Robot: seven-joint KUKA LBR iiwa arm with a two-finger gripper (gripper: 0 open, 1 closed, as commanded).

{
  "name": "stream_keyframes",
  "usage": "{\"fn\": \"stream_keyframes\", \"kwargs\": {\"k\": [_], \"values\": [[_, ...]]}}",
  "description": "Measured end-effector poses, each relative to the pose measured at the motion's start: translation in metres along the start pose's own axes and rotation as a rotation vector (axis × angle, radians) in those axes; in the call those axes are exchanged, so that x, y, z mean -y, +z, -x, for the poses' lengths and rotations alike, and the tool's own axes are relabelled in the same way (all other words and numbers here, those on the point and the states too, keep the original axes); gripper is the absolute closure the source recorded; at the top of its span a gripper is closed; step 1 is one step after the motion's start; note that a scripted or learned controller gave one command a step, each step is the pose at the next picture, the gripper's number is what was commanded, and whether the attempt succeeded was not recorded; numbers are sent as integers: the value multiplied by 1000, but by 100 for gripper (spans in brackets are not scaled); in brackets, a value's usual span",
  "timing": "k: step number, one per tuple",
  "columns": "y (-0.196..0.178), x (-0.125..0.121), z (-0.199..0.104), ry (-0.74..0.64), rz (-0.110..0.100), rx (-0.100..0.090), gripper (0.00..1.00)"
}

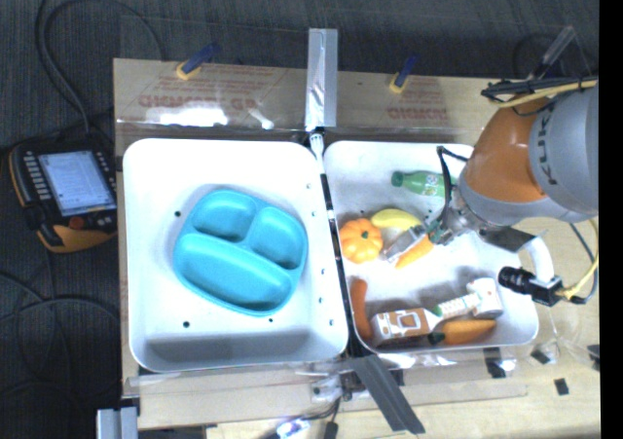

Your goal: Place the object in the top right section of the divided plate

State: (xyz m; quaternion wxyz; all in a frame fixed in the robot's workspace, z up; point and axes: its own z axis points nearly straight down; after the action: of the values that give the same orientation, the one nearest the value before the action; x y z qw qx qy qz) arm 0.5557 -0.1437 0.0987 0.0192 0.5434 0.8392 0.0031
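Teach pendant (63,189): lies on the dark floor to the left of the bench, screen up, with cables looping around it.
Left bin (156,330): holds the blue divided plate (240,248), which sits tilted near the bin's middle; the plate has two smaller sections at the top and one large section below, and all three are bare.
Divider rail (321,87): a grey upright strip at the back, between the two bins.
Clamps (195,61): two yellow-and-blue clips on the cardboard backing behind the bins.
Right bin (506,262): crowded with toy food.
Pumpkin (359,239): orange, just beside the left wall of the right bin.
Banana (396,220): yellow, touching the pumpkin's upper right.
Carrot (413,251): orange piece just below the banana, at the gripper's tip.
Green bottle (421,182): lies on its side near the back wall.
Sauce bottle (414,323): lies along the front wall, with a white-capped bottle (477,302) and an orange sausage-like piece (465,331) touching it.
Gripper (435,236): low in the right bin, over the carrot and banana; whether it is apart or clamped cannot be told.
Arm (531,160): enters from the right, its orange band above the bin's back corner.
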Motion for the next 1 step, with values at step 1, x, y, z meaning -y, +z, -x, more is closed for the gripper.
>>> {"fn": "stream_keyframes", "kwargs": {"k": [1], "values": [[-21, 35, 23, -97, -27, -27, 0]]}}
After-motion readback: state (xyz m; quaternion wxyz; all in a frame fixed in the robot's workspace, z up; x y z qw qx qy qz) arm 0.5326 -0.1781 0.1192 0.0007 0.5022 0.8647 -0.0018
